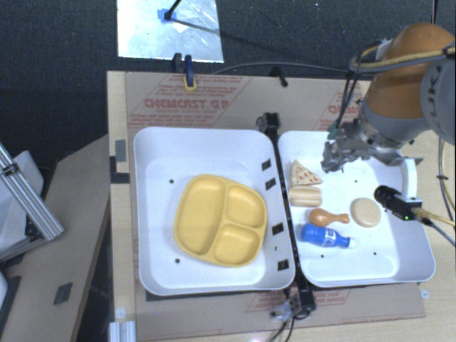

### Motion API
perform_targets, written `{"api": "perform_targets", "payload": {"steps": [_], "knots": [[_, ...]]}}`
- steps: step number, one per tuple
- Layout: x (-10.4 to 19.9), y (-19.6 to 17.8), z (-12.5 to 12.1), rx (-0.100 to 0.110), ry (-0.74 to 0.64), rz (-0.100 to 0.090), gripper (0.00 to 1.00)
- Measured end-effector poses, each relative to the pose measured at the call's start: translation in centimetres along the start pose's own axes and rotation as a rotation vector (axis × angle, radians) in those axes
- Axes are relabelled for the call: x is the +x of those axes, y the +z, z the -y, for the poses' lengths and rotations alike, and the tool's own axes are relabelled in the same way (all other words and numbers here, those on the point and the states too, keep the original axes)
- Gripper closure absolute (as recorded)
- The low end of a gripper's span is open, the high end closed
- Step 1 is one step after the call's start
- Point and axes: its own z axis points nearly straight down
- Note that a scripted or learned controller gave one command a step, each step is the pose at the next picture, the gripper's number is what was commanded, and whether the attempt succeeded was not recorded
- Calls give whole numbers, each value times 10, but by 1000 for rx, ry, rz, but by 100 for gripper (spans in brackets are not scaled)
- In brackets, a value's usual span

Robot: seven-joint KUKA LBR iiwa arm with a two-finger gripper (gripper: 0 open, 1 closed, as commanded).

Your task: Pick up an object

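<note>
My gripper hangs over the far part of the right white bin, just right of the tan plastic pizza slice. Whether anything is gripped, I cannot tell; it seems poised to descend.

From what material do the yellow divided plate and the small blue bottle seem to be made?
The yellow plate looks like moulded plastic with a matte finish: even colour, soft rounded compartment edges. The blue bottle seems to be glossy plastic, probably a toy, with a white label and cap.
</note>
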Motion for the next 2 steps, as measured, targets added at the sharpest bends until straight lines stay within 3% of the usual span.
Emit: {"api": "perform_targets", "payload": {"steps": [2], "knots": [[104,8,-8,2,1,0,100]]}}
